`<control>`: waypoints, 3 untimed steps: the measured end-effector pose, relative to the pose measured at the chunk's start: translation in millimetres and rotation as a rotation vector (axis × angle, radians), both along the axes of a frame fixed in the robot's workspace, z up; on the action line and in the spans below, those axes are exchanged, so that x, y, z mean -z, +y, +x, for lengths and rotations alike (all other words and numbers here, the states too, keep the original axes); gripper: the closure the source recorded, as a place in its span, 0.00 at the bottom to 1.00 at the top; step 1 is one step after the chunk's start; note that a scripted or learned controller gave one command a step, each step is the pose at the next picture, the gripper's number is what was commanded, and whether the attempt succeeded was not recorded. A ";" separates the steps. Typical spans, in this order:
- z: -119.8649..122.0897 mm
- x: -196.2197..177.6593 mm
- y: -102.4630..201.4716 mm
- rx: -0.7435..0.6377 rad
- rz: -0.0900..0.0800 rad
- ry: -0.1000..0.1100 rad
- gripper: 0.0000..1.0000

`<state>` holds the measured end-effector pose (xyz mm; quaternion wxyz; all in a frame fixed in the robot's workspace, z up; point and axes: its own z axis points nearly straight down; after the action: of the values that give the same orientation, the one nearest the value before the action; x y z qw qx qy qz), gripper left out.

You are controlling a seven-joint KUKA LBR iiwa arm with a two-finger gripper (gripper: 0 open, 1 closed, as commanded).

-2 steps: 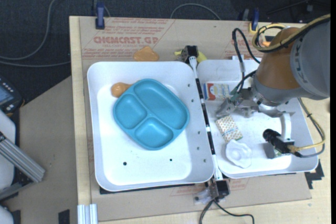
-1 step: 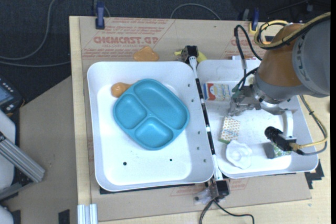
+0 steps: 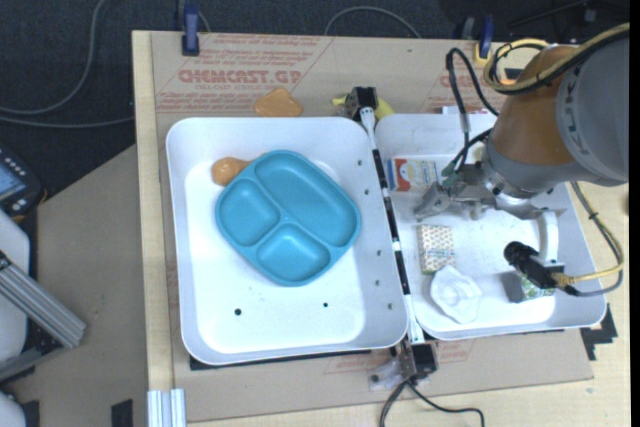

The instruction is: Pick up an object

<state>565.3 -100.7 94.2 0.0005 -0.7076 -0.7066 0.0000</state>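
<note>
The camera view puts my grey two-finger gripper [image 3: 447,198] low over the right-hand white plastic bin [image 3: 570,310], just above a small patterned flat packet [image 3: 437,246]; I cannot tell how its tips stand, so I judge this the approach step, nothing held. Next I need a straight descent onto that packet. A crumpled white wad [image 3: 456,294] lies just below the packet, a red-and-white carton [image 3: 412,174] above it, and the blue three-compartment plastic tray [image 3: 287,216] sits well left.
</note>
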 end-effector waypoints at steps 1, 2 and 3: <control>105.5 9.1 5.4 -0.006 -0.002 -0.010 0.00; 102.3 -1.7 4.5 -0.004 -0.003 -0.005 1.00; 102.0 -1.1 4.7 -0.004 -0.003 -0.004 0.00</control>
<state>667.3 -96.0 95.4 -0.0018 -0.7062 -0.7080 -0.0003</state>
